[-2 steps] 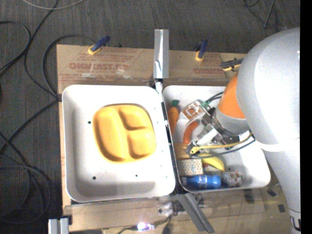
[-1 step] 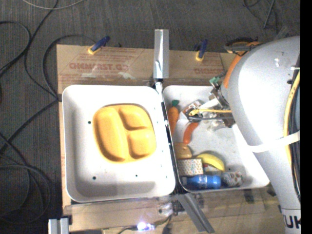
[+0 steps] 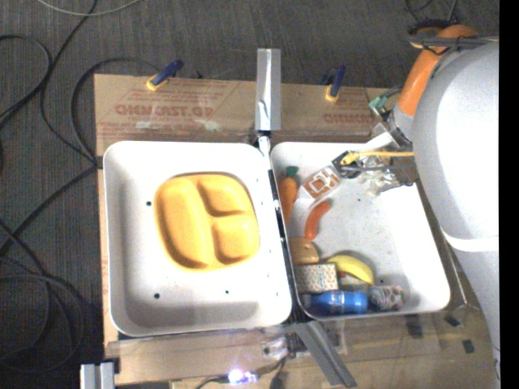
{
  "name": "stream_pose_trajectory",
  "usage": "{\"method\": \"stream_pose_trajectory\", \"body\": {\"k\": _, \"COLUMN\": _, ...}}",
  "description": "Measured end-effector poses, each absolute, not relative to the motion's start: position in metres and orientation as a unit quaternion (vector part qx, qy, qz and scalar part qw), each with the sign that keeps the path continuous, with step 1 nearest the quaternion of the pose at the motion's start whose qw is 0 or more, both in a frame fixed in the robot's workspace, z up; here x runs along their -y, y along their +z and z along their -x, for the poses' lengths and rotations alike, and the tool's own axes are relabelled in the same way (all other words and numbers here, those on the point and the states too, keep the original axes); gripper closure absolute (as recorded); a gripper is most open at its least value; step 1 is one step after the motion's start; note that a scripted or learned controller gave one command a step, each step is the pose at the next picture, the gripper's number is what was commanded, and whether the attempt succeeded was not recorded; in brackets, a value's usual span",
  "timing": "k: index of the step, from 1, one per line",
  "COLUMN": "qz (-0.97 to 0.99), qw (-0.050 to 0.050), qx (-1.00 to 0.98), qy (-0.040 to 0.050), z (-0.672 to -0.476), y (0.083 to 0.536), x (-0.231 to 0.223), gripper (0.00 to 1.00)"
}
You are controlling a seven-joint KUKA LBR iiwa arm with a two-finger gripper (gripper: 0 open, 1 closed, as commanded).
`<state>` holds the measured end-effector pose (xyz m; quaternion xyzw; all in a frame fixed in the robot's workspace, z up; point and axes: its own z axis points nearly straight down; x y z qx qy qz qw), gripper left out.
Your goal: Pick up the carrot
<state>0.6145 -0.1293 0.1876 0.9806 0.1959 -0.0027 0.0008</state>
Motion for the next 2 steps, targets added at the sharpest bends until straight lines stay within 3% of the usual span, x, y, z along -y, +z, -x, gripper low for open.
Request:
{"method": "stream_pose_trajectory", "body": {"k": 1, "qz": -0.992, "qw": 0.000, "qx": -0.128, "qy": 0.0019, "z": -0.522, "y": 0.089, "x": 0.164, "gripper": 1.00}}
{"method": "stream_pose_trajectory", "body": {"k": 2, "qz": -0.994, "qw": 0.003, "qx": -0.107, "qy": 0.0057, "z": -0.507, "y": 0.090, "x": 0.106, "gripper": 1.00}}
